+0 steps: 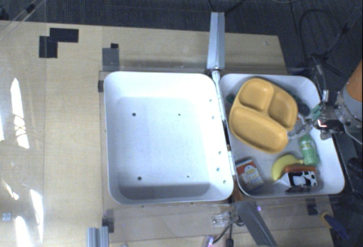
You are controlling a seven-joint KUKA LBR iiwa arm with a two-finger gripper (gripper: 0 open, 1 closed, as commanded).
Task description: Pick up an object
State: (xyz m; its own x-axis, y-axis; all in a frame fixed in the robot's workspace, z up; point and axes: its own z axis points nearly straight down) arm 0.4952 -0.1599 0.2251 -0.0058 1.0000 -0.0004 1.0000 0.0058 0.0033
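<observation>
A: Hovering at the right rim of the right bin [332, 183], my gripper [324, 121] sits just over that edge, about midway along it. Whether it is open or closed, I cannot tell from this slant.

B: What lies in that bin?

A: A yellow divided tray [262, 113] fills the far half, tilted, reaching from the far left corner toward the middle. Just beside my gripper, toward the near side, stands a small green bottle [308, 149]. A banana [282, 165] curves along the near part, touching or nearly touching a black and red packaged item [300, 176] in the near right corner. A small orange and white carton [249, 175] lies in the near left corner.

B: Are you holding any of it?

A: Nothing shows in my gripper. The bottle is the nearest thing to it, but they look apart.

B: And the other bin?

A: The left bin [113, 127] sits touching the right one along their shared rim, both on the wooden tabletop [51, 127]. A grey metal bar [216, 42] stands at the far end of that shared rim.
</observation>
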